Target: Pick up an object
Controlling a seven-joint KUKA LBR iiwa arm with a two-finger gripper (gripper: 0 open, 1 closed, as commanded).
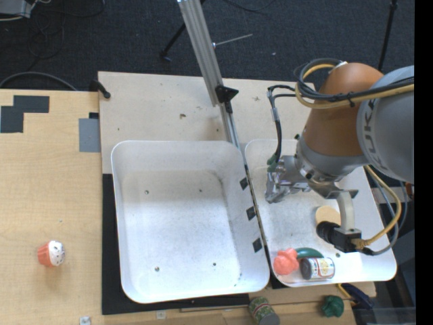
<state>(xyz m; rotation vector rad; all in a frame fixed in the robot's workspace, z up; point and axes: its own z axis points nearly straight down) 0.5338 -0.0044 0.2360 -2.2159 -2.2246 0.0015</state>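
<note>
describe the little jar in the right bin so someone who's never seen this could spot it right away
Start at the right bin and look at its near edge. The jar lies on its side there, dark lid, pale label, between a pink-orange lump and the bin's corner.

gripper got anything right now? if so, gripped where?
Cannot tell. The gripper is low over the right bin, and nothing shows in it. The orange object and small jar lie at the bin's near end, apart from it.
</note>
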